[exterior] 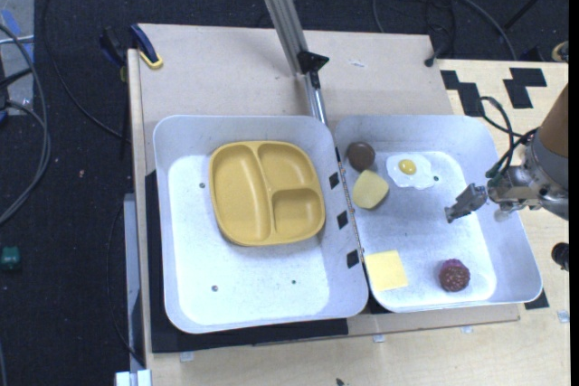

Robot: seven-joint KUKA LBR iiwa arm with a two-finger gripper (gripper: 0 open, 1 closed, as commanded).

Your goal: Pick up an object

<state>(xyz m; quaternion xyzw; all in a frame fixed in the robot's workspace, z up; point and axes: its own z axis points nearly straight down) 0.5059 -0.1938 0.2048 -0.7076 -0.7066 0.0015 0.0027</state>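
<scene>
right bin (507,280): pincer (460,206) above its right edge, fingers unreadable, holding nothing visible. fried egg (412,168) just beyond pincer toward far edge; dark red ball (454,275) near, at near-right corner. left bin (181,285): yellow divided plate (268,192).

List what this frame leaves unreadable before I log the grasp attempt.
- pincer: too small and blurred in the camera view to tell whether it is open or shut.
- arm: cut off by the right edge beyond the wrist.
- brown item: too small to identify; it sits by the bin's left wall.
</scene>
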